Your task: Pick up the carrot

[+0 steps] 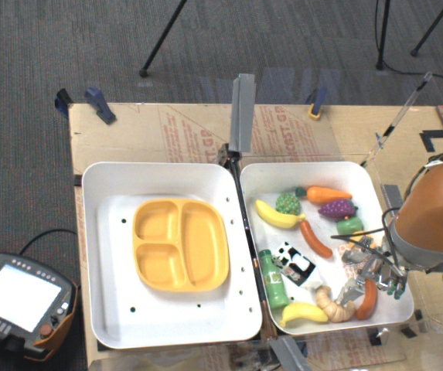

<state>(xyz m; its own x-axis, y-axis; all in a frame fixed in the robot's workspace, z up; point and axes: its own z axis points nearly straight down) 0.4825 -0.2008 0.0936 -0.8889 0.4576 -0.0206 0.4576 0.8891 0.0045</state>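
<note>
The carrot [328, 194], orange with a green top, lies near the far edge of the right bin [252, 178], between a green broccoli [287, 203] and purple grapes [337, 209]. My gripper [374, 283] hangs low over the bin's near right corner, well in front of the carrot and to its right. It looks open, with nothing held between its fingers. Just under it lies an orange-red sausage [367, 301].
The right bin also holds a banana [277, 216], a red pepper [315, 239], a green bottle [274, 278], a black-and-white toy [294, 263], a tan piece [332, 304] and a yellow fruit [304, 312]. A yellow divided plate [181, 244] sits in the left bin [101, 207].
</note>
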